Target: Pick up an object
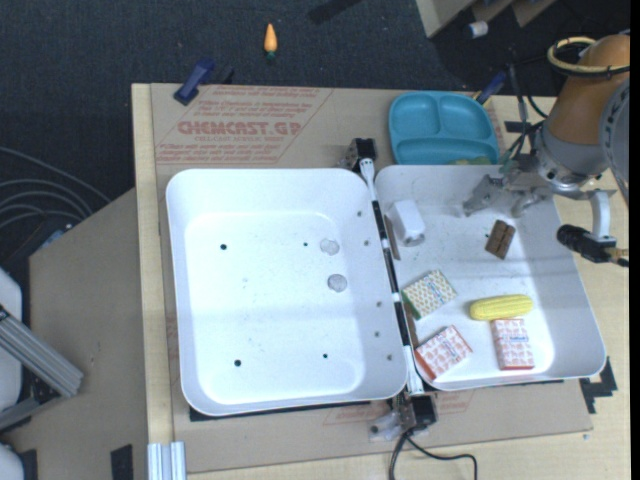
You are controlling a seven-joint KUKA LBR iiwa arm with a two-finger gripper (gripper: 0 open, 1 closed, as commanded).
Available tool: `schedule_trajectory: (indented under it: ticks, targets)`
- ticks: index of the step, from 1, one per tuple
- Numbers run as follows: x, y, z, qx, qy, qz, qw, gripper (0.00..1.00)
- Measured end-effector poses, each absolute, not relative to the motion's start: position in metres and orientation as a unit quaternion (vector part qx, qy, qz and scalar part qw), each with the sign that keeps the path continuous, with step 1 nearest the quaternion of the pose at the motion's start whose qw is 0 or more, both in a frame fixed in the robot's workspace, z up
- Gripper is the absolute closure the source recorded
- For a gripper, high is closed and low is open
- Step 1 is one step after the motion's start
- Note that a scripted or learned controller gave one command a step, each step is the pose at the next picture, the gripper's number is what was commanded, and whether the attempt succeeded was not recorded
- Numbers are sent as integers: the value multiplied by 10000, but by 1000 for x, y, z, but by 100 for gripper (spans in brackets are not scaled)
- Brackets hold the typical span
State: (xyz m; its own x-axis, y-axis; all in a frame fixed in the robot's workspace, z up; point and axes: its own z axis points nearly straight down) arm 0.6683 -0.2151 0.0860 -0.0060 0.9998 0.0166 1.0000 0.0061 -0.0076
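Hand (497, 194) low over right bin (570, 298), near brown block (499, 239).

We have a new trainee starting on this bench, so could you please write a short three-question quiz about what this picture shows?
1. True or false: the yellow corn cob lies in the left bin.
2. Which thing lies nearest the gripper: A the brown block, B the red-and-white packet, C the blue divided tray?
3. Fill in: the blue divided tray rests ____ both bins.

Key: 1 false, it lies in the right bin; 2 A; 3 outside.
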Motion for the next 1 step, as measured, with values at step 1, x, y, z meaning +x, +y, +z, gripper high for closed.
schedule_trajectory:
  ticks: [1]
  targets:
    - [668, -215, 86, -7049, -7092, -31, 86, 0]
